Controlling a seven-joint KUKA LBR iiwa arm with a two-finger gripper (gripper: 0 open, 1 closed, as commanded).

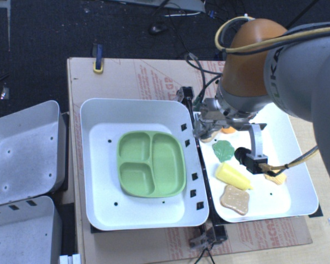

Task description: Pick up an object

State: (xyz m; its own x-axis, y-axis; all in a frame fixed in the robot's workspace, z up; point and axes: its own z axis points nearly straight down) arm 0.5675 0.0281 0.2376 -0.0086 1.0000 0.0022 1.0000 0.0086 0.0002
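Note:
The right bin [303,194] holds a green lumpy piece [224,150], a yellow wedge [232,176] and a tan toast-shaped piece [235,199]. An orange piece [229,130] peeks out from under the wrist, and a small yellow-orange bit [276,176] lies further right. My gripper [207,130] hangs low over the right bin's far left corner, close to the divider between the bins, just above and left of the green piece. I see nothing held in it.
A green three-compartment tray [152,164] lies flat in the left bin [93,147]. The arm's orange band and grey body cover the right bin's far side. Grey panels sit off the bench at the left.

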